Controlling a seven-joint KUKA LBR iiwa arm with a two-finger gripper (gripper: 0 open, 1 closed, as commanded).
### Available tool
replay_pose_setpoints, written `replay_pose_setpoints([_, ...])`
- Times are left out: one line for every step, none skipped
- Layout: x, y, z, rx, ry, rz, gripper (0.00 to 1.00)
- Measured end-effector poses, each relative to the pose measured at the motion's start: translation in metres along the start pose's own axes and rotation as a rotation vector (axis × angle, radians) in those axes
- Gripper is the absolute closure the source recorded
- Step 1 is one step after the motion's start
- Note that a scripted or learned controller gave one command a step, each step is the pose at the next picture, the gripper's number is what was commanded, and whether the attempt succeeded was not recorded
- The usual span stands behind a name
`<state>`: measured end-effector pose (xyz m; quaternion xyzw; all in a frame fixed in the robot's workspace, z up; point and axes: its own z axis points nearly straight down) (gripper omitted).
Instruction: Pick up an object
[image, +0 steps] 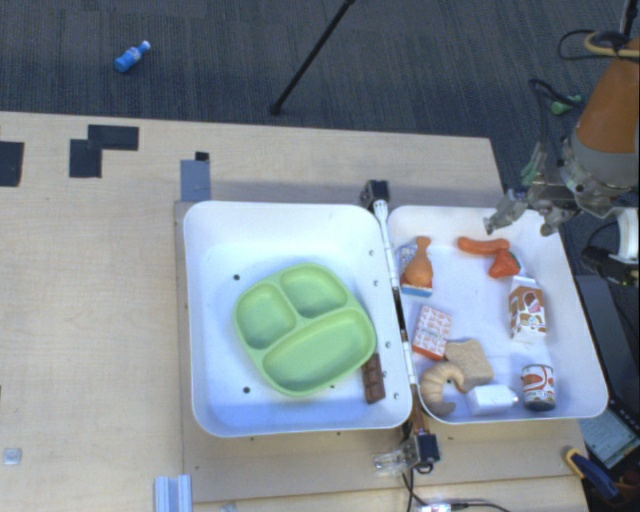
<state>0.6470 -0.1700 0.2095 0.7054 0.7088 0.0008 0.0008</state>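
Camera view gives us the right white bin (590, 385) full of small things, and any of them can serve the task. The nearest to the tool are the orange carrot-shaped toy (483, 244) and the red-orange lump (505, 265) touching its end, both near the far wall of this bin. We judge these the likely targets, because the gripper (528, 208) hangs just over the far right corner of the bin, close above them.

Its two fingers stand spread wide apart, and nothing is between them, so we hold no object yet. The grey arm with its orange band (610, 115) comes in from the right, high over the rim, which leaves room to go down.

Going outward, we see the brown drumstick-shaped toy (417, 264) near the divider, the small red-and-white checked packet (432, 331) below it, the tan bread slice (468, 360) and the beige croissant-shaped toy (441, 383) touching each other, the white block (491, 398), the red-and-white can (537, 386), and the white-and-brown carton (526, 308) lying along the right side.

The things lie loose but near each other, so the fingers can catch a neighbour. The bin wall beside the carrot may also block one finger.

The left white bin (205, 300) holds the green three-part plastic plate (305, 328) with a brown bar (372, 380) just beside it, well apart from the tool.
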Motion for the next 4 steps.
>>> replay_pose_setpoints([0.016, 0.012, 0.124, -0.002, 0.000, -0.002, 0.00])
replay_pose_setpoints([0.017, 0.012, 0.113, -0.001, 0.000, -0.005, 1.00])
replay_pose_setpoints([0.057, 0.021, -0.008, -0.006, 0.000, -0.002, 1.00])
replay_pose_setpoints([0.131, 0.004, 0.008, 0.001, 0.002, -0.002, 1.00])
